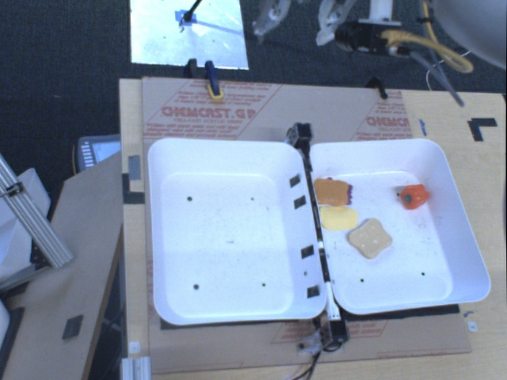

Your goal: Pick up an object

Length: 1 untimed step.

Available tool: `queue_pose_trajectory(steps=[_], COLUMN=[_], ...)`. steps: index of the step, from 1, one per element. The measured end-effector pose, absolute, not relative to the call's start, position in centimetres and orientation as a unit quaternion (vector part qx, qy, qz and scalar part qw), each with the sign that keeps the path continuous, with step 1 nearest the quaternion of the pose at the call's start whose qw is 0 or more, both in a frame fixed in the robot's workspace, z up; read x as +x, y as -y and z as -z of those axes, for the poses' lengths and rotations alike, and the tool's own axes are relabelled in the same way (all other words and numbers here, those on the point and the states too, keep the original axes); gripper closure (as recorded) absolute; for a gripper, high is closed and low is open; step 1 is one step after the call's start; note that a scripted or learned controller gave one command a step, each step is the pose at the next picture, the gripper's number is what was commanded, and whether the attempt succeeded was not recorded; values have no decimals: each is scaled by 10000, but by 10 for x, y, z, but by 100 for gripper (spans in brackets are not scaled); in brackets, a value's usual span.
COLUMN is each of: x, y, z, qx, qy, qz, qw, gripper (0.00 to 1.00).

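Table [238, 105]: brown board under two white bins, dark floor beyond. Right bin [444, 180]: red pepper [413, 196] lying apart near the far right; toast [370, 238], yellow slice [339, 218] and orange piece [332, 191] clustered by the dividing wall. Left bin [230, 228]: bare. Tool [301, 16]: fingers spread, carrying nothing, high beyond the bins. Advice: take the pepper, descending straight, fingers straddling it.

The grey arm [467, 6] is cut off by the top and right edges. The orange-brown toast-like piece [332, 191] hides most of a small purple thing [351, 190], too little showing to identify.
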<state>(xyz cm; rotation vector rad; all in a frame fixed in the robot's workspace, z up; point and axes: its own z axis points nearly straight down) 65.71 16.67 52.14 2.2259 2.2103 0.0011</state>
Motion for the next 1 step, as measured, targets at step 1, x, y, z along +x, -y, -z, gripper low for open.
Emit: queue_pose_trajectory(steps=[1], x=[654], y=[-173], z=[-534], qx=[7049], qy=[-7093], qz=[-18], qw=[15], gripper=[100])
